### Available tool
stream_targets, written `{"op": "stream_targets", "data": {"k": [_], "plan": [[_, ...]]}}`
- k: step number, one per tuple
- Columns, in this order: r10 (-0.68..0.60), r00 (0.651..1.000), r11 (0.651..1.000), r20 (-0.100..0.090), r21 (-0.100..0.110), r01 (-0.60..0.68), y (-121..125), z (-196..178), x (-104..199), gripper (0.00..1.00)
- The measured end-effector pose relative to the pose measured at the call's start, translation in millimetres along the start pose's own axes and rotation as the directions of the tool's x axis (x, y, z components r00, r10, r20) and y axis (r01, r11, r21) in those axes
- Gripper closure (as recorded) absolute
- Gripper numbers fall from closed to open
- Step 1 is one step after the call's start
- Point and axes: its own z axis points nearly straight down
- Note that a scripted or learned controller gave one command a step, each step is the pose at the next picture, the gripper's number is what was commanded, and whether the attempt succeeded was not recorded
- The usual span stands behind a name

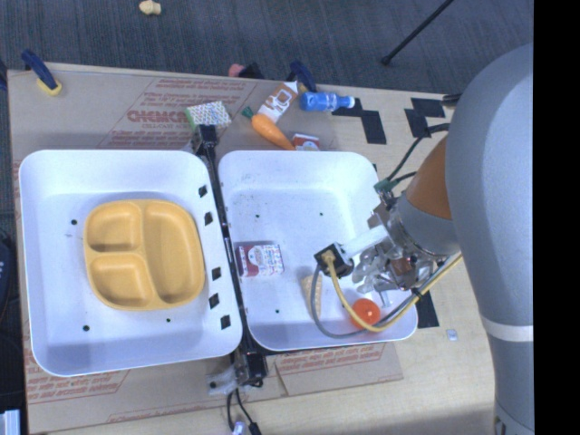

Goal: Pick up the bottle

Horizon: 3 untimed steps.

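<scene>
A small blue bottle (pixel 323 102) lies on its side on the cardboard behind the right bin (pixel 299 166), outside it. My gripper (pixel 370 275) is low over the near right part of that bin, far from the blue bottle. Just below the gripper sits an orange ball (pixel 365 313), and a tan piece (pixel 315 294) lies to its left. A yellow cable loops from the wrist across the bin floor. The wrist hides what lies directly under the gripper.
A red and white packet (pixel 260 259) lies in the right bin near its left wall. The left bin (pixel 45 179) holds a yellow divided plate (pixel 143 253). Behind the bins lie a carrot (pixel 271 132), a white and orange carton (pixel 278 101) and a checked packet (pixel 208 114).
</scene>
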Motion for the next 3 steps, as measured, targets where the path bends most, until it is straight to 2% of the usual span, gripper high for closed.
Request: {"op": "stream_targets", "data": {"k": [1, 3], "plan": [[0.000, 1.000, 1.000, 0.000, 0.001, 0.000, -9, -1, 2, 1.00], [-0.001, 1.000, 1.000, 0.000, -0.001, 0.001, -58, 32, 12, 1.00]]}}
